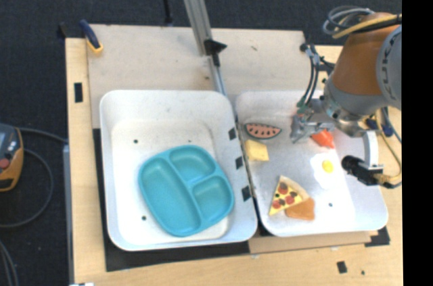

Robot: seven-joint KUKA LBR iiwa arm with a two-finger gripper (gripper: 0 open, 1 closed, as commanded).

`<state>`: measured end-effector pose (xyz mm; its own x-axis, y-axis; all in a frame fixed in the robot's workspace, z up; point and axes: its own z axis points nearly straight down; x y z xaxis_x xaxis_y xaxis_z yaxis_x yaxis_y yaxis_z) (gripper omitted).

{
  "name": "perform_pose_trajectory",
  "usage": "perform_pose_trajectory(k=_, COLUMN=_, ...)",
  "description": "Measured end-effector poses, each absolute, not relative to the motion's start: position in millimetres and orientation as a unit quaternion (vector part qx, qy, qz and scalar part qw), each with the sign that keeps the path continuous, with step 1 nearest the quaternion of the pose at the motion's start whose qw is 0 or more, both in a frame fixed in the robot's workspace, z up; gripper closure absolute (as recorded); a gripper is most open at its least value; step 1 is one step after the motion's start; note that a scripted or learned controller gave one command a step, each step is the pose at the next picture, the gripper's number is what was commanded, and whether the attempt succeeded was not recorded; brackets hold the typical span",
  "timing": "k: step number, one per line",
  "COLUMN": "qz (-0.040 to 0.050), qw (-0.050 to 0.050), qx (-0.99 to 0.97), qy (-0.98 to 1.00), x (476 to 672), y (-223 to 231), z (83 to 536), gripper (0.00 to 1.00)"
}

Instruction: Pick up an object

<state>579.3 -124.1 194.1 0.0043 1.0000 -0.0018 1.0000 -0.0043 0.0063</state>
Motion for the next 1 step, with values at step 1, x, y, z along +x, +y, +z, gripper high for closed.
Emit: perform_pose_trajectory(k=1, qz=0.0019, qw=0.003, qx=0.706, qy=0.708, x=585.4, y=-122.0, z=239.5, gripper=1.00)
